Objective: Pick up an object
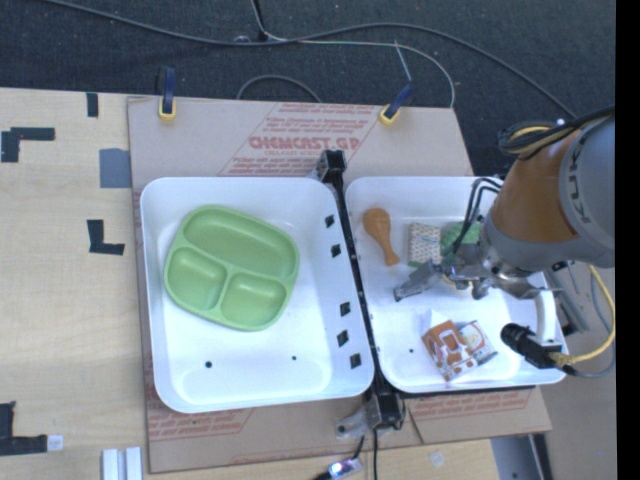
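Camera view, my read: cardboard-covered worktop (300, 138), dark carpet (120, 28) beyond; end effector (425, 280) over right bin (400, 368), grip state unreadable.

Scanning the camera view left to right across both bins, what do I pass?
Green plate in the left bin → black divider → wooden drumstick in the right bin → gripper → orange-and-white packet → arm's orange band.
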